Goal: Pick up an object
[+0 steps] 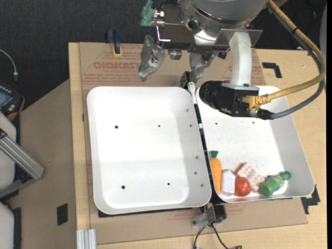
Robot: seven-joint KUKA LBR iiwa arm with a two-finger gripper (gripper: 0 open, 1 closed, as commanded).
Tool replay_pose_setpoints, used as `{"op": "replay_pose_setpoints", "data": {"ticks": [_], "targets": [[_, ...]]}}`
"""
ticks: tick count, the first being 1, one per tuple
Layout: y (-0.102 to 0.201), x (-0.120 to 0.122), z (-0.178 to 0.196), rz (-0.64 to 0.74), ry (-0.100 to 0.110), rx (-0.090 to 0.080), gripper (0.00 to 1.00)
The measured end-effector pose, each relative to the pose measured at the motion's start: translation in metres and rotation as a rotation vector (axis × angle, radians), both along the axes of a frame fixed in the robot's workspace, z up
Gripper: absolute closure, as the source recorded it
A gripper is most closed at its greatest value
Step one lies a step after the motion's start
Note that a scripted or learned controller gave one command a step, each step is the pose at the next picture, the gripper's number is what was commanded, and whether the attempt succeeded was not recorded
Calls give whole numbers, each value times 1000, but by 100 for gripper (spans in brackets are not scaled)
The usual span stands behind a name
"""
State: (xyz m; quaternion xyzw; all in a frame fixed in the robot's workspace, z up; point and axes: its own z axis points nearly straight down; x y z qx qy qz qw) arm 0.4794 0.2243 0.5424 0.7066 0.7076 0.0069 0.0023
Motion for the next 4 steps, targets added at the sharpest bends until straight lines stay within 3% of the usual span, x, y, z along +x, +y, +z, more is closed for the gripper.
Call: {"op": "replay_pose_setpoints", "data": {"ticks": [1,2,3,4], "targets": [[1,0,4,2,11,-5,100],[-68,-1,-103,-9,26,-12,100],[-2,16,-25,5,3,-1,100],[0,-2,-94,0,22,-10,100]]}}
